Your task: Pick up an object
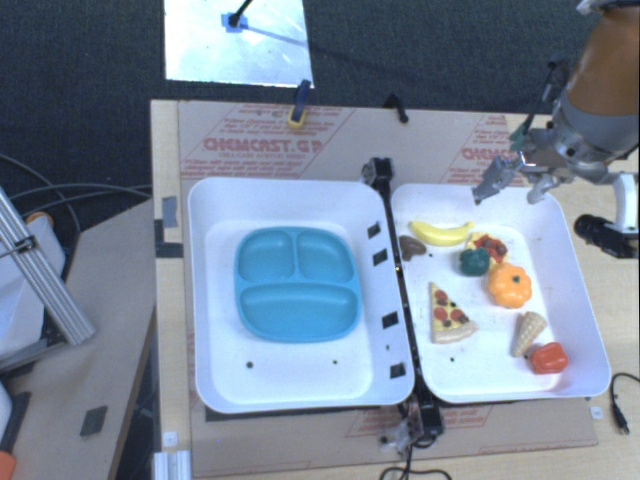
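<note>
The right bin [570, 258] holds toy food: a yellow banana [441, 232], a brown piece [411, 247], a green item [474, 262] beside a small red piece [490, 245], an orange pumpkin [509, 285], a pizza slice [447, 313], an ice-cream cone [527, 331] and a red-orange piece [548, 358]. My gripper [513, 187] hangs over the bin's far edge, above and right of the banana. Its two fingers [490, 184] are spread apart with nothing between them.
In the left bin [215, 228] lies a blue divided plate [297, 282]. A black hinge strip [390, 268] runs between the two bins. A shiny square sheet [236, 26] lies on the dark floor behind the bench, and a yellow clip [298, 116] sits at the board's far edge.
</note>
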Controlling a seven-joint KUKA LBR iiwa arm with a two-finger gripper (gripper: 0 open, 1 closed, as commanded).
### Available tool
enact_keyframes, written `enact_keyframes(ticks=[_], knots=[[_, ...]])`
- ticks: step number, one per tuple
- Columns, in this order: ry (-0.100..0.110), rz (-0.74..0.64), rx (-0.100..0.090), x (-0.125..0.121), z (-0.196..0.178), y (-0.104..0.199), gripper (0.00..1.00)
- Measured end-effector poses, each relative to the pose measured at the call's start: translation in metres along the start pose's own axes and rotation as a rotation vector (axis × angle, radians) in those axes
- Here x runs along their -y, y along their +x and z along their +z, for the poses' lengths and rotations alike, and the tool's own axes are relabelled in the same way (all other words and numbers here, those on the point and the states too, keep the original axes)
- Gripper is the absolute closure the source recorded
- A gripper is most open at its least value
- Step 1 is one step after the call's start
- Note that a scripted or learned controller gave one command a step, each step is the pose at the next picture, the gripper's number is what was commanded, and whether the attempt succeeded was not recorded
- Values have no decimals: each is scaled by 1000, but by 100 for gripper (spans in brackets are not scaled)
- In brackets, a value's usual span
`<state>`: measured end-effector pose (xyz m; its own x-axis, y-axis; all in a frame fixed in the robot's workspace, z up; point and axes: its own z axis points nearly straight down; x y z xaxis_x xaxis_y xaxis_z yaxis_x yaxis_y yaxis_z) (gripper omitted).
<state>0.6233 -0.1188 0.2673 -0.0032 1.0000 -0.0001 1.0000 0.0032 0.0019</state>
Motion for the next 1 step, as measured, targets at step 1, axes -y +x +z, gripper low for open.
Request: enact_keyframes(ticks=[1], knots=[[3,2,2,17,170,-9,0]])
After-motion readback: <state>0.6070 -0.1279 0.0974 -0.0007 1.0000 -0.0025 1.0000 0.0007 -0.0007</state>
